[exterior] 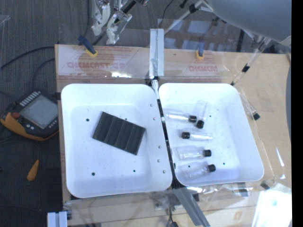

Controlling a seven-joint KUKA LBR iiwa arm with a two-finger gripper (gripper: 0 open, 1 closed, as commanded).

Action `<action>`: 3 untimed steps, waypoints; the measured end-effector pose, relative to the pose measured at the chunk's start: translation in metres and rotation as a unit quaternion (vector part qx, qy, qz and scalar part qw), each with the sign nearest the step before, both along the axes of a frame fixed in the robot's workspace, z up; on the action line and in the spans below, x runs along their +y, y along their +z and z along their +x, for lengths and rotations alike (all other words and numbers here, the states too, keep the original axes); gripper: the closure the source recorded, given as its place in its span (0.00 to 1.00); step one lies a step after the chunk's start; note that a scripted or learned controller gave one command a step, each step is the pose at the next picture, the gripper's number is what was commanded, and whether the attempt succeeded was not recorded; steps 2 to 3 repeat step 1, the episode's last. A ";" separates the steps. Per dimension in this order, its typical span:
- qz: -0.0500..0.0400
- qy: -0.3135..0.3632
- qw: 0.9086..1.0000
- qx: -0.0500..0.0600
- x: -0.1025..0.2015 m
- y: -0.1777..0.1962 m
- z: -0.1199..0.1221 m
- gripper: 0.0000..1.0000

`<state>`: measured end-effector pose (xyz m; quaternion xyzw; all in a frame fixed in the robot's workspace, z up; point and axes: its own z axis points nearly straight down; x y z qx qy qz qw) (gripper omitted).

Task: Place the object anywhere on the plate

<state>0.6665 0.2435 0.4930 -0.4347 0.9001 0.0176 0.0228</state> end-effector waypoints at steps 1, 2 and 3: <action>-0.023 0.060 0.998 0.011 -0.018 -0.059 0.002 1.00; -0.023 0.060 0.998 0.011 -0.018 -0.059 0.002 1.00; -0.023 0.060 0.998 0.011 -0.018 -0.059 0.002 1.00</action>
